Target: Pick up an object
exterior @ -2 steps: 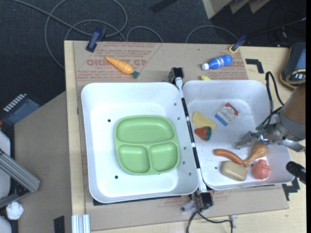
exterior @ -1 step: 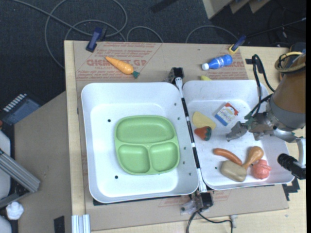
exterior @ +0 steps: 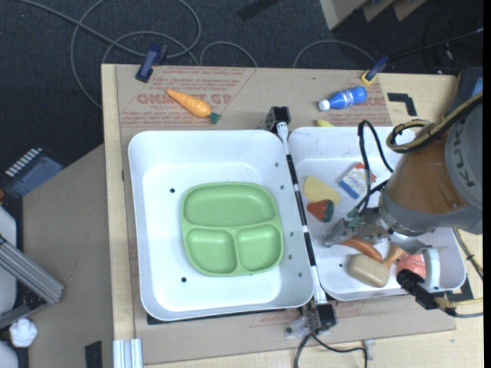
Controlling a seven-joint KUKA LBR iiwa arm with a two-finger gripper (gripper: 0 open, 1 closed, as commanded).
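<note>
My gripper [exterior: 342,231] is low inside the right bin [exterior: 331,140], left of the arm's grey wrist. It sits just above an orange sausage-shaped toy [exterior: 362,246], with a tan bread-like piece [exterior: 367,271] in front of that. A red toy [exterior: 319,211] and a yellow wedge [exterior: 317,189] lie just to the gripper's left. A blue and white packet [exterior: 354,181] lies further back. A pink object [exterior: 414,264] shows partly under the arm. I see nothing held in the gripper.
The left bin [exterior: 153,175] holds a green divided plate [exterior: 230,228]. Behind the bins on the bench lie an orange toy carrot [exterior: 192,103], a blue and white bottle [exterior: 344,98] and a blue clip [exterior: 151,61]. Cables loop over the right bin's far side.
</note>
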